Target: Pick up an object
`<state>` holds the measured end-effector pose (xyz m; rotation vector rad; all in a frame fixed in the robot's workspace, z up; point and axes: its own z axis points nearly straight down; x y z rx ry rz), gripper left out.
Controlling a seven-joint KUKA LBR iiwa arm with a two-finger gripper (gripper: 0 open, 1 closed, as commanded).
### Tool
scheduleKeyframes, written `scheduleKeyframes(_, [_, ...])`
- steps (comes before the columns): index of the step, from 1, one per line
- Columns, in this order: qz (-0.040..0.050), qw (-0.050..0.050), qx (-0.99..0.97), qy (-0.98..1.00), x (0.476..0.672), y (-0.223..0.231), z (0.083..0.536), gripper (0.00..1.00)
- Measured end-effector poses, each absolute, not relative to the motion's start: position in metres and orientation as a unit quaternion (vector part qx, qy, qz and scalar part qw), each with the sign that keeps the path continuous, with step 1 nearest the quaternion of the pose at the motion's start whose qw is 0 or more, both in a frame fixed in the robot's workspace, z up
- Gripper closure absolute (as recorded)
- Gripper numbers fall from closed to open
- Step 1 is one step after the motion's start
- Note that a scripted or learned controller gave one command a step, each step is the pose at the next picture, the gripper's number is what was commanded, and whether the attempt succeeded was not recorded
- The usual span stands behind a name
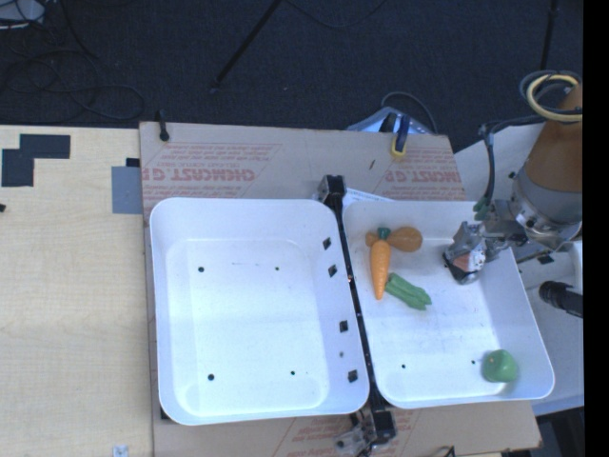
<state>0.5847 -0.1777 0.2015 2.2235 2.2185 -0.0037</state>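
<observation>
Nearest the camera, at the lower right of the frame, a small green ball-like toy [500, 366] sits alone in the near corner of the right bin [447, 388]. Further up that bin lie an orange carrot [380, 267], a green pepper-shaped piece [408, 291] just beside its tip, and a brown rounded piece [403, 239] touching the carrot's leafy end. The left bin [171, 255] shares the surface with it.

The jaws [465, 259] hang over the right bin's upper right part, well apart from the carrot cluster. Something reddish shows at their tip, but whether it is a held object or part of the tool I cannot tell, nor how far apart they stand.

These toys look light, stiff and smooth, probably plastic. The carrot seems best taken across its thick middle, where it tapers least.
</observation>
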Motion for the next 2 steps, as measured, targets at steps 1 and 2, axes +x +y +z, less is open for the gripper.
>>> scheduleKeyframes(1, [-0.0012, -0.003, 0.706, 0.708, 0.585, -0.134, 0.162, 1.00])
scheduleKeyframes(2, [-0.0006, 0.002, 0.708, 0.706, 0.594, -0.215, 0.204, 1.00])
